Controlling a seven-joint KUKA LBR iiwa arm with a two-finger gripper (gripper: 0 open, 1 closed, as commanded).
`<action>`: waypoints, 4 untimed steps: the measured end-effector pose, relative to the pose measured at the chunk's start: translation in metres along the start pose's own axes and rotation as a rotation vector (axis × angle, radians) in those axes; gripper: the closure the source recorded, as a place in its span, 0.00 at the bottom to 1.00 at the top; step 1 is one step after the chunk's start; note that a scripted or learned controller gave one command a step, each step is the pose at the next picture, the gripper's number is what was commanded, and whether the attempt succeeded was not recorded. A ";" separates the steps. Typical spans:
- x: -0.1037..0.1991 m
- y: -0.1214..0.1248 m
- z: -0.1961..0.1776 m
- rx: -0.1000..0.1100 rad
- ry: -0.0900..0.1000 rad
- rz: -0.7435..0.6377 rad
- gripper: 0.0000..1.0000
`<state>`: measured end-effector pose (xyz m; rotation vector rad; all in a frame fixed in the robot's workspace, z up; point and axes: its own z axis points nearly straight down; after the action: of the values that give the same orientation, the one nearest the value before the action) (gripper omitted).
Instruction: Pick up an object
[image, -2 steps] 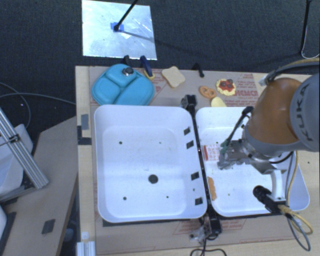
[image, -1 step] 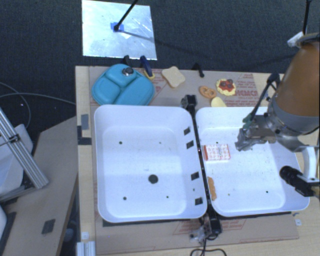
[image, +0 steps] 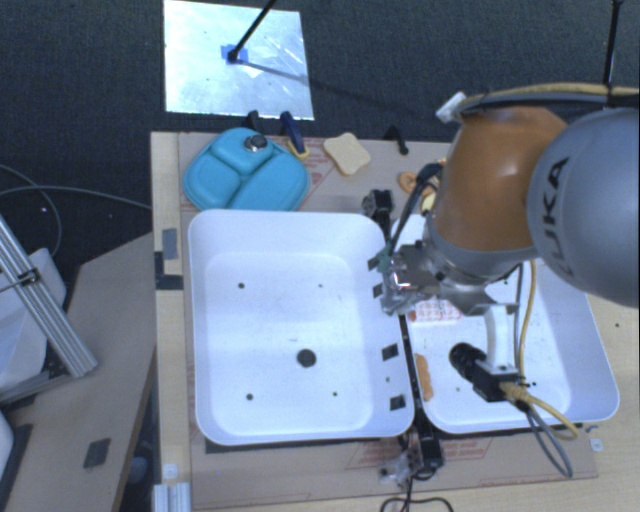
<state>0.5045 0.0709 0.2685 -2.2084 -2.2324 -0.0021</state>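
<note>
My gripper (image: 405, 282) hangs under the grey wrist and orange band (image: 490, 180), over the left edge of the right bin (image: 590, 385) near the divider between the bins. The wrist hides most of it. A small orange elongated piece (image: 423, 377) lies in the right bin near its front left corner. A red-and-white patterned item (image: 436, 313) peeks out just below the wrist. In the left bin (image: 230, 255), a small dark round object (image: 306, 357) lies by itself toward the front.
Behind the bins on the bench lie a blue divided dish (image: 247, 172), a toast-shaped piece (image: 346, 152) and a small orange item (image: 407, 181). A black fitting with a yellow cable (image: 480, 370) hangs over the right bin. A metal frame (image: 40, 310) stands at the left.
</note>
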 end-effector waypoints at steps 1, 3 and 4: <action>-0.023 -0.010 -0.127 -0.012 -0.001 0.007 1.00; 0.021 -0.006 -0.061 0.000 -0.002 0.010 1.00; -0.020 -0.018 -0.129 -0.009 -0.002 0.012 1.00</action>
<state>0.4871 0.0502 0.3973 -2.2268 -2.2241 -0.0100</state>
